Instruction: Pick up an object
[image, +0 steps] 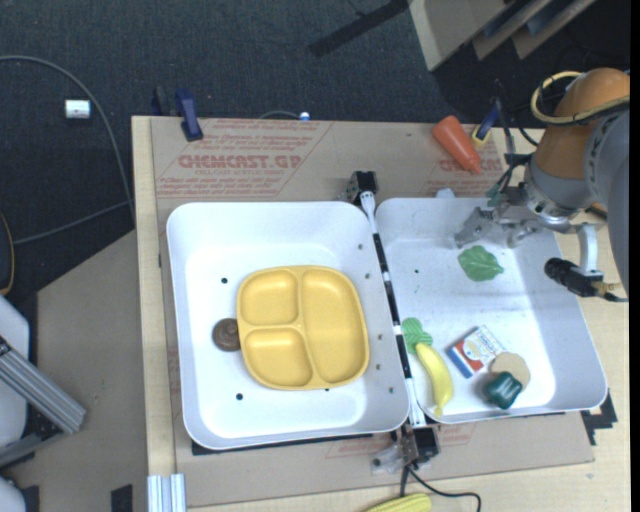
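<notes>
Green leaf-like piece (481, 263) flat on floor of right bin (560, 330), far half. Gripper (492, 228) just beyond it, far side, slightly right; fingers splayed open, nothing between them. Leaf's long axis roughly left-right. Probably short drop toward near side needed. Banana (435, 375), small carton (474, 350), dark green block (503, 390) well apart, near end. Yellow divided plate (300, 326) in left bin (200, 300).

Grey arm (585, 165) with an orange band, yellow cable loop and metal-grey jaws.
</notes>
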